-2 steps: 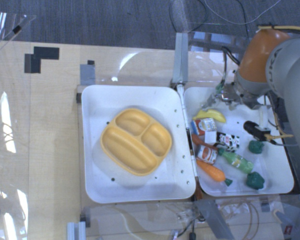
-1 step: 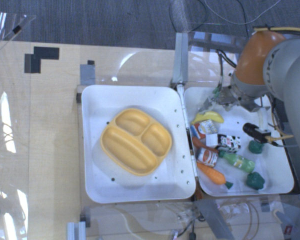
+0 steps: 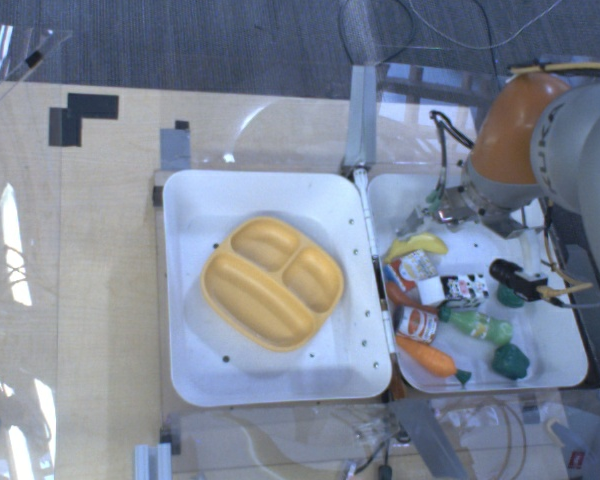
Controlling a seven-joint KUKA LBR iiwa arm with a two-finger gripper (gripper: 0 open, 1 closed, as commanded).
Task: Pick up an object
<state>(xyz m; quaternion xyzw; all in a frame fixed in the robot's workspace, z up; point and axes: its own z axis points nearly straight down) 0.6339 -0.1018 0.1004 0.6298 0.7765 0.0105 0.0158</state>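
Glossy yellow plastic tray [image 3: 271,283] in smooth white plastic bin [image 3: 185,298]; pale wood-grain bench [image 3: 70,298]; arm [image 3: 550,138] with smooth grey and orange shell.

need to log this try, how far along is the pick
Done: the arm has reached in over the far end of the right bin. In hand: nothing that can be seen; its gripper sits low near the banana, with no object visibly lifted. Left: grasp and raise one item. The carrot, green bottle and the rest lie in the bin; the yellow tray lies in the left bin.
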